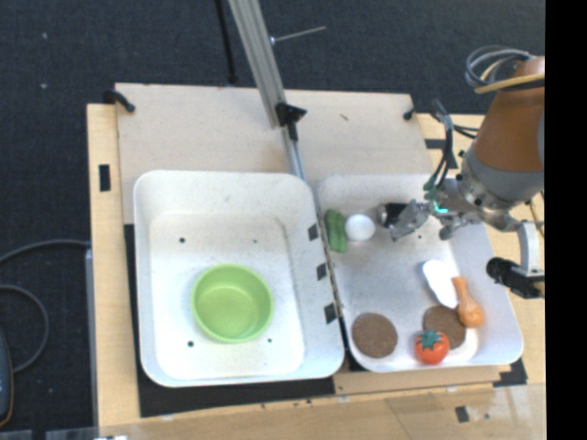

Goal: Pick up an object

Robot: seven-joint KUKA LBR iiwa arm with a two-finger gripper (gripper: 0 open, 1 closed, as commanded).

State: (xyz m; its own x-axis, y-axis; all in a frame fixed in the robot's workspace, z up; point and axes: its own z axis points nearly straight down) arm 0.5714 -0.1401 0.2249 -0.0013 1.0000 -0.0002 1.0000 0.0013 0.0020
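Light wood bench [108,273] w/ two white bins side by side: left bin [147,209], right bin [495,333].

Objects in the right bin [404,191]

A white ball [359,226] lay at ten o'clock, touching a green piece [335,230]; a brown disc [374,335] at seven; a red tomato [431,346] and orange-and-white utensil [455,292] toward five.

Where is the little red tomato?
The tomato sits in the right bin, near its front edge toward the right corner. It lies between the brown disc and the orange carrot-like piece.
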